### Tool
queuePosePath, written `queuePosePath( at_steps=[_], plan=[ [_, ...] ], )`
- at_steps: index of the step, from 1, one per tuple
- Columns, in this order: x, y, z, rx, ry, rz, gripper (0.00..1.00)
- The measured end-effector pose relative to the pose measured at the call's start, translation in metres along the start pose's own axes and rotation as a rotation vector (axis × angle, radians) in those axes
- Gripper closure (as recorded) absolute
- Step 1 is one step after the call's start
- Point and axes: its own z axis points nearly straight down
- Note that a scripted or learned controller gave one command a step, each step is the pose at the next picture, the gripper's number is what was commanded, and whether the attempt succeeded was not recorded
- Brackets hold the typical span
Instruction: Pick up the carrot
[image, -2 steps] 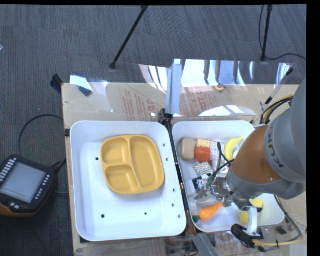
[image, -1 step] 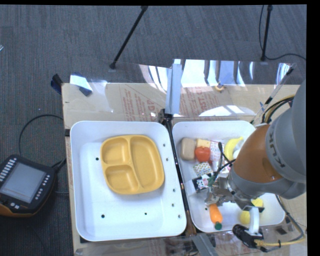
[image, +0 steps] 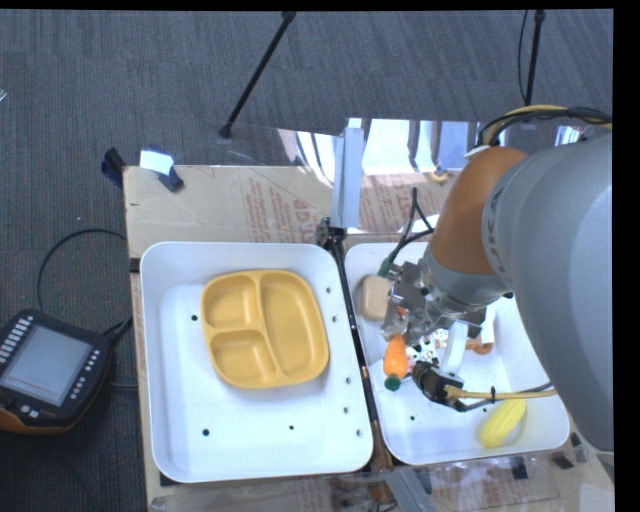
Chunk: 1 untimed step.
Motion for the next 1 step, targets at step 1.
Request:
queuePosePath(
  at_steps=[1],
  plan=[
    [-0.0602,0.0272,0.0018,0.003,-0.003,0.036,1.0]
  ],
)
